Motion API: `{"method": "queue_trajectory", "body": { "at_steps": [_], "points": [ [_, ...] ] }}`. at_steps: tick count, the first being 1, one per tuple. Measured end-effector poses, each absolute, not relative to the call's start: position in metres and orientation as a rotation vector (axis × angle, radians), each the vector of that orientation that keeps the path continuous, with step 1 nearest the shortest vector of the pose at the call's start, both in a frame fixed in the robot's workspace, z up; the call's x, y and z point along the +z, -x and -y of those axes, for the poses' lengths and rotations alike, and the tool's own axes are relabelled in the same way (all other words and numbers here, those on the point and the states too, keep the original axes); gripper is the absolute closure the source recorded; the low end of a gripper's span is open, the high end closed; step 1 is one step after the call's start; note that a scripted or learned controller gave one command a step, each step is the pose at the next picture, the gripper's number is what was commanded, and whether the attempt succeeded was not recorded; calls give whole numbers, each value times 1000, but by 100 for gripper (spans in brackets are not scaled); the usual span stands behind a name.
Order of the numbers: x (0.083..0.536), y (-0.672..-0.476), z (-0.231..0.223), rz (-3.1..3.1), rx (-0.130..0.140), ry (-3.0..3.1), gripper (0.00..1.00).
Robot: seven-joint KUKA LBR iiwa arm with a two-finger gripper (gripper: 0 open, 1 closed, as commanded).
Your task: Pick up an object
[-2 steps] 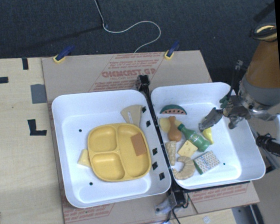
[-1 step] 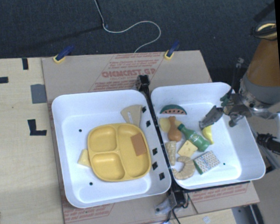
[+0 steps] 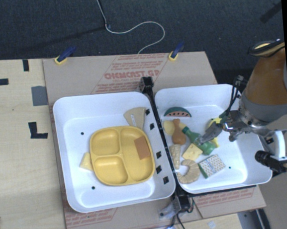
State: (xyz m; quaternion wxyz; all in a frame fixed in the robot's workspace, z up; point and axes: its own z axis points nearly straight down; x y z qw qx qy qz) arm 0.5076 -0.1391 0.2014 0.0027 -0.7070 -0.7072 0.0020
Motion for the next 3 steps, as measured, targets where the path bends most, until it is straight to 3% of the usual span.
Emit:
{"method": "queue_trajectory", "body": {
  "at_steps": [2, 3],
  "points": [
    [84, -508, 141, 2221, 3, 2218, 0],
    [98, -508, 141, 2222, 1, 2217, 100]
  ]
}}
